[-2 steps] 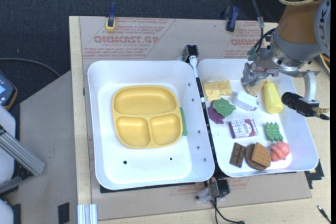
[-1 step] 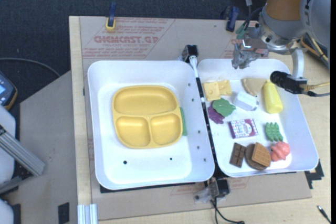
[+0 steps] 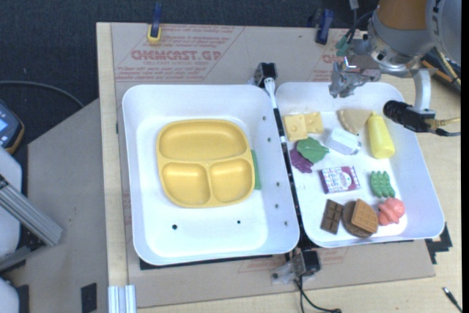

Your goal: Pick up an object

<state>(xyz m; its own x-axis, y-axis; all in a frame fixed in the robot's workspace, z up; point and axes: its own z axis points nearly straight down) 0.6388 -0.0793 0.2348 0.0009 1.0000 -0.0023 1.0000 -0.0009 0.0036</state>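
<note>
Toy food items, right bin (image 3: 432,187)
Gripper (image 3: 344,88) over bin's far rim, fingers' state cannot tell; bare floor beside cheese (image 3: 303,124)

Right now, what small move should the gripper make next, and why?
Probably lower toward the toys. The gripper hangs over the right bin's far edge with nothing seen between its fingers, and the cheese and the yellow bottle lie just nearer the camera.

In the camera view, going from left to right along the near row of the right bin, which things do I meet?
Chocolate bar → waffle → pink toy food.
</note>
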